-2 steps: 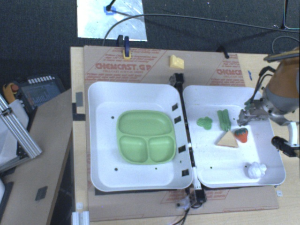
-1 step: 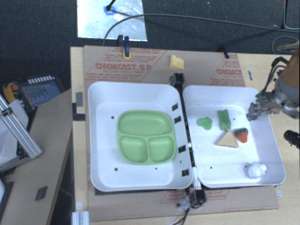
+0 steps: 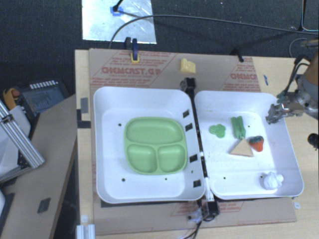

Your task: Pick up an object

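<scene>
The right bin [image 3: 284,148] holds several small toy foods. A flat green round piece [image 3: 217,130] lies beside a long green bean-like piece [image 3: 239,127]. Just below them sit a tan wedge [image 3: 241,148] and a red strawberry [image 3: 256,143], touching each other. A white lumpy object [image 3: 271,180] rests near the bin's front right corner. My gripper [image 3: 275,114] hangs at the right bin's far right rim, above and to the right of the strawberry, with nothing seen in it.
The left bin [image 3: 107,133] carries a pale green divided plate [image 3: 153,145]. A yellow block [image 3: 188,65] lies on the cardboard behind the bins, and a clamp [image 3: 133,51] stands at the back edge. A black divider strip [image 3: 195,138] runs between the bins.
</scene>
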Motion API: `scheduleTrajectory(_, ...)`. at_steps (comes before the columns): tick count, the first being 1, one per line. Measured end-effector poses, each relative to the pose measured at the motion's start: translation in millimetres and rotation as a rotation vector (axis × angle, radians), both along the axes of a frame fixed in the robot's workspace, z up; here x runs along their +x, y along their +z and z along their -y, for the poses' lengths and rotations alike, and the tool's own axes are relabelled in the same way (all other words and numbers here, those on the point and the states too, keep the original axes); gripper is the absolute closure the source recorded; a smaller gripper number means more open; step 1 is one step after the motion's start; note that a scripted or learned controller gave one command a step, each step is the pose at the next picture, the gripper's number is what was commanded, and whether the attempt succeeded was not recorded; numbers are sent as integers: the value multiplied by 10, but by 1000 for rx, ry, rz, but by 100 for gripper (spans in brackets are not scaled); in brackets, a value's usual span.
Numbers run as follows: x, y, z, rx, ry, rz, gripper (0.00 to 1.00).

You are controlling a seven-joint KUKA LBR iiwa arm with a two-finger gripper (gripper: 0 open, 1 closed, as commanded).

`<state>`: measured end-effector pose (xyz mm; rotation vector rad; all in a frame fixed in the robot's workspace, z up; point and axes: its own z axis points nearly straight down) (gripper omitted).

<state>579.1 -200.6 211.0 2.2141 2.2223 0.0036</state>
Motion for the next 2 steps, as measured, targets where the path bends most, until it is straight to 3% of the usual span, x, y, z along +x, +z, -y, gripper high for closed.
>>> scheduleTrajectory(2,-186,189,-1039,3,6,-3,100)
